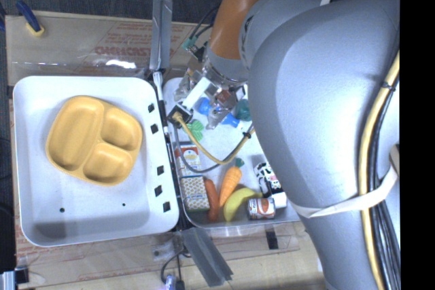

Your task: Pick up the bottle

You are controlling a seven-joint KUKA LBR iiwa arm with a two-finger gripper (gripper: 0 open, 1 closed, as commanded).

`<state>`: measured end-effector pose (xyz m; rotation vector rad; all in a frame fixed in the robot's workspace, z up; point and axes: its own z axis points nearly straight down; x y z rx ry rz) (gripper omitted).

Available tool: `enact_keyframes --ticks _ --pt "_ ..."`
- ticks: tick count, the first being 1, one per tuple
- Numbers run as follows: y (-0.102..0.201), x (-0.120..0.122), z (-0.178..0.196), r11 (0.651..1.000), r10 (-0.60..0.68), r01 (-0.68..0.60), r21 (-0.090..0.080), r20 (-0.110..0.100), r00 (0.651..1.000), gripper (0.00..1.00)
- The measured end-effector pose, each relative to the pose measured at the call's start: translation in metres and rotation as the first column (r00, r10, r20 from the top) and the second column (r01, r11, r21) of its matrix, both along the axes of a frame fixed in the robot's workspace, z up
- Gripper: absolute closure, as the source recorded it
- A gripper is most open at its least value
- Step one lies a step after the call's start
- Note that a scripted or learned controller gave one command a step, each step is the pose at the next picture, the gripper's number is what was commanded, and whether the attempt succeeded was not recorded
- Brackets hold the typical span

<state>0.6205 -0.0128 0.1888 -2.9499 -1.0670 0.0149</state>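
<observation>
In the right bin (204, 219), nearest the camera, lie a tin can (261, 208), a banana (238, 203) and a carrot (230, 181). Farther back, the hand (219, 105) hovers over a clear bottle (221, 113) with blue caps; its grip cannot be told. No labels are legible.

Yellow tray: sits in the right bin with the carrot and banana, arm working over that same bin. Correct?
Not quite. The camera view shows the yellow tray in the left bin, alone. The carrot and banana lie in the right bin, and the arm does work over that right bin.
</observation>
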Motion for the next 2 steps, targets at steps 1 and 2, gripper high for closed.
enact_keyframes --ticks 1,2 --pt "0.000 0.000 0.000 1.000 0.000 0.000 0.000 0.000 1.000 0.00" --pt "-0.093 -0.010 -0.060 1.000 -0.007 0.007 0.000 0.000 1.000 0.00"
